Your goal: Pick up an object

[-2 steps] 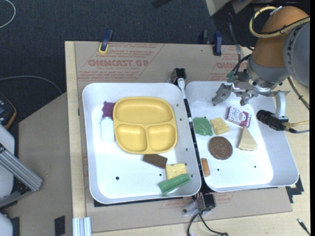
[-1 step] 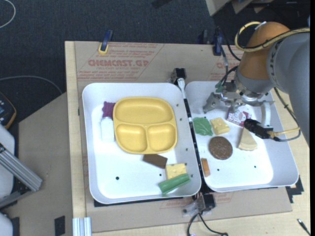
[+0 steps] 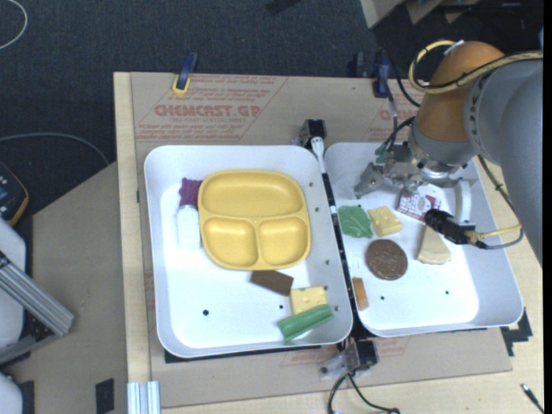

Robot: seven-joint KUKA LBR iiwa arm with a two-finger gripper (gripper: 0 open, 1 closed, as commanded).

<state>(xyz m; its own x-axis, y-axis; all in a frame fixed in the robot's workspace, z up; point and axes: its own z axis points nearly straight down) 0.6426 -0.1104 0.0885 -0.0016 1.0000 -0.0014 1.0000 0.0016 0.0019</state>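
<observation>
A brown tabletop (image 3: 259, 102) printed with red lettering carries two white bins, left bin (image 3: 168, 317) and right bin (image 3: 483, 304), side by side. A yellow-handled clamp (image 3: 183, 78) grips its far edge. Dark carpet (image 3: 86, 33) surrounds it, with a white cable (image 3: 19, 24).

— What is sitting in the left bin (image 3: 164, 257)?
— A divided plate (image 3: 254, 216) toward its back edge, blocks (image 3: 304, 309) near its front right corner.
— And the right bin (image 3: 483, 304)?
— A round cookie (image 3: 386, 259) is lying mid-bin, small pieces (image 3: 369, 222) just behind it.

even bright overhead light, soft faint shadows, mild glare on white bins (image 3: 164, 231), slightly soft focus
</observation>
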